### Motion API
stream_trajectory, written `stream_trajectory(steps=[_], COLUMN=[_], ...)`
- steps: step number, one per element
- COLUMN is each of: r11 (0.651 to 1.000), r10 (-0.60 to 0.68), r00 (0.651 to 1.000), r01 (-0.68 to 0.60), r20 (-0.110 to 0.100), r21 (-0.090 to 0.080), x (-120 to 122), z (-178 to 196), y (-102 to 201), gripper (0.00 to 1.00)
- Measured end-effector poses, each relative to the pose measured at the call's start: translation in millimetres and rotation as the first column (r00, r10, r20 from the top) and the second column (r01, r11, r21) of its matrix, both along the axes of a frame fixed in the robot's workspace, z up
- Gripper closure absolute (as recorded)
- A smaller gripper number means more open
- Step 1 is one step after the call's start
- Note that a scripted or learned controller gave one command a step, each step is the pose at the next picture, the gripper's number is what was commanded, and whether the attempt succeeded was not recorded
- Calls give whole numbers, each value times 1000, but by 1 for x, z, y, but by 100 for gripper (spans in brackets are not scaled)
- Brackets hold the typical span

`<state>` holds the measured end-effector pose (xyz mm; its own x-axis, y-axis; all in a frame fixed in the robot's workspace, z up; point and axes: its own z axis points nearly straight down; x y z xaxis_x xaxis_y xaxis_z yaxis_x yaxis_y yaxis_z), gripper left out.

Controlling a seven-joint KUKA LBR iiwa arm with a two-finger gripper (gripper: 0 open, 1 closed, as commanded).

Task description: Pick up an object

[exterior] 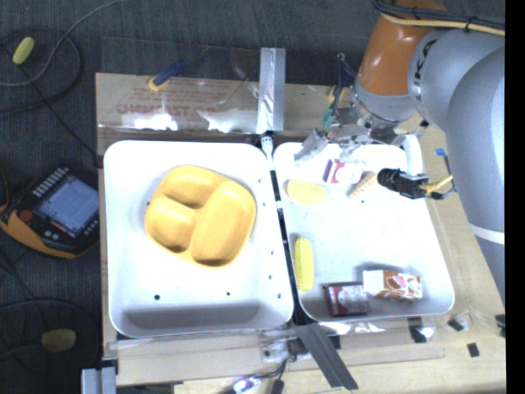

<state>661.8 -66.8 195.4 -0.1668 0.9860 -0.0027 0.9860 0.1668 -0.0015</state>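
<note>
While the grey arm with its orange band [394, 52] is reaching in over the far end of the right-hand shallow white plastic bin [410, 245], I am reading the scene from the biggest piece down. How the jaws stand I cannot tell: the wrist hardware is hiding them, and I am seeing nothing gripped under the gripper [344, 142].

Well off to one side of the jaws, in the left-hand white bin [123, 220], the large glossy yellow three-lobed moulded piece [199, 214] is sitting alone; I judge it too broad and smooth for a two-finger pinch.

Toward the near end of the right bin, well apart from the jaws, the small red-and-white printed carton [394, 285] is lying flat, touching the dark red packet [346, 299] beside it. Both are looking boxy and flat-faced, so probably easy to clamp.

Against the dividing wall, the ribbed yellow toy corn cob [303, 263] is lying lengthwise, likely rolled there.

Nearer the jaws, the flat pale yellow oval disc [306, 192] is resting on the floor, low and hard to pinch.

Just beside the jaws I am seeing the small white piece with a pink stripe [335, 171] and the tan cone-shaped toy [362, 184]; I judge one of these the likeliest target, being closest.
</note>
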Motion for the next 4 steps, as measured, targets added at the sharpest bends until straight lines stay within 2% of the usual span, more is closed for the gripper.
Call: stream_trajectory(steps=[1, 2, 3, 4], r11=[1000, 1000, 1000, 994], r10=[-6, 22, 22, 111], r00=[1000, 1000, 1000, 994], r01=[6, -22, -22, -111], r20=[-1, -18, -9, 2], r21=[0, 3, -5, 0], x=[-16, 4, 6, 7], z=[-97, -103, -91, 14], y=[-52, -51, -54, -23], gripper=[0, 0, 100, 100])
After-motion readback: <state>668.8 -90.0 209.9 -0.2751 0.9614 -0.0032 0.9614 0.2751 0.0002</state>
